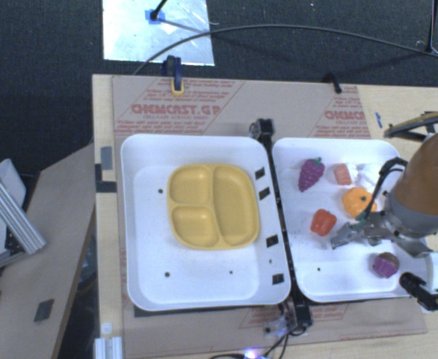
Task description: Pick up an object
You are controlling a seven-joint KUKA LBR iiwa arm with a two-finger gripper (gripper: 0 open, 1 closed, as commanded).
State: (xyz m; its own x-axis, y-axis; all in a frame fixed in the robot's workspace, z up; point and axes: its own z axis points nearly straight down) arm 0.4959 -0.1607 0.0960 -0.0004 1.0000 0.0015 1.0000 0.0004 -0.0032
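Camera view shows us nothing lifted yet: the red pepper, orange fruit and purple grapes all lie in the right bin. Our fingers hang spread open beside the pepper, gripping nothing.

Bright even light, soft shadows, slight blur

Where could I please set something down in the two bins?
The left bin is bare around the yellow divided plate, widest along its front edge. The right bin's front-left corner is free. Crowded: toy grapes, red pepper, orange and claw.
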